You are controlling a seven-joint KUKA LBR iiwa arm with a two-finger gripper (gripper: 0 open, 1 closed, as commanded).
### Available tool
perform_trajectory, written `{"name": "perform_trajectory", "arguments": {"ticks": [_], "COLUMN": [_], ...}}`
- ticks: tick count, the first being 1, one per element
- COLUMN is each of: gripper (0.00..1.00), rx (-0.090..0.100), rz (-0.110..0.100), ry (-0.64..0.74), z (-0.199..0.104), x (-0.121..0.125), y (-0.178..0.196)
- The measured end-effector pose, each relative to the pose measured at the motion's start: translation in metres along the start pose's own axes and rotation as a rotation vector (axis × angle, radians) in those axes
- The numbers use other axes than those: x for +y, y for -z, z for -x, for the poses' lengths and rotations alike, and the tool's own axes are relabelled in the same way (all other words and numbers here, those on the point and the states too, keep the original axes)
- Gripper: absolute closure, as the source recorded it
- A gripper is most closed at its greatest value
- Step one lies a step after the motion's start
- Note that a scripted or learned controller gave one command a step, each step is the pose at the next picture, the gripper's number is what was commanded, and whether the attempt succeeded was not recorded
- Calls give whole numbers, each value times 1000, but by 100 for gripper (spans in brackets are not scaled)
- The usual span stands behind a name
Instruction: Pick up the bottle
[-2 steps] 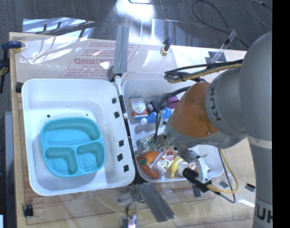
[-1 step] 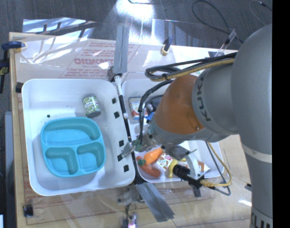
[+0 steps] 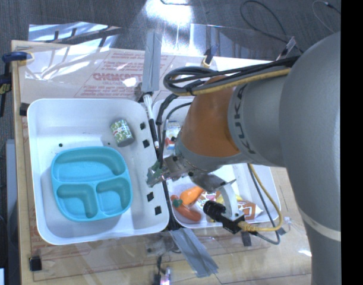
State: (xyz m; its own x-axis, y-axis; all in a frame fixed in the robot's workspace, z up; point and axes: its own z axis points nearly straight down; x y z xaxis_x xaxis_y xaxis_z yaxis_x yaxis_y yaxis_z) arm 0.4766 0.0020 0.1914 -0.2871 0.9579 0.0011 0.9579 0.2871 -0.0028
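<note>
Camera view puts the gripper (image 3: pixel 161 172) low over the shared wall between the two bins, beneath the bulky grey and orange arm (image 3: pixel 246 123) that covers much of the right bin (image 3: pixel 193 225). Whether the tool is spread or pressed together I cannot tell, since the wrist hides its tip; nothing can be seen pinched in it. The likeliest bottle (image 3: pixel 122 131) is the small green-patterned cylinder lying on its side in the left bin (image 3: pixel 35 119), at the far right of that bin's floor, just beyond the far edge of the blue divided tray (image 3: pixel 89 183) and close to the dividing wall. It lies apart from the gripper, to its left and farther away. An orange carrot-like piece (image 3: pixel 191 196) and other small items sit in the right bin, near the tool, and are not the target. To do this step well, I judge the arm should rise clear of the wall, shift left and far until it is centred above the cylinder, and turn the wrist so the closing direction runs across the round body, not along it. A rounded thing lying flat may roll, so descend straight, close gently at mid-length, and keep clear of the tray's rim and the bin wall.
</note>
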Motion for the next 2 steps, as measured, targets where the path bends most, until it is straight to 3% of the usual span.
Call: {"name": "perform_trajectory", "arguments": {"ticks": [1, 2], "gripper": [100, 100], "rx": [-1, -1], "rz": [0, 0], "ry": [185, 220], "z": [-63, -105], "x": [18, 31], "y": [0, -4]}}
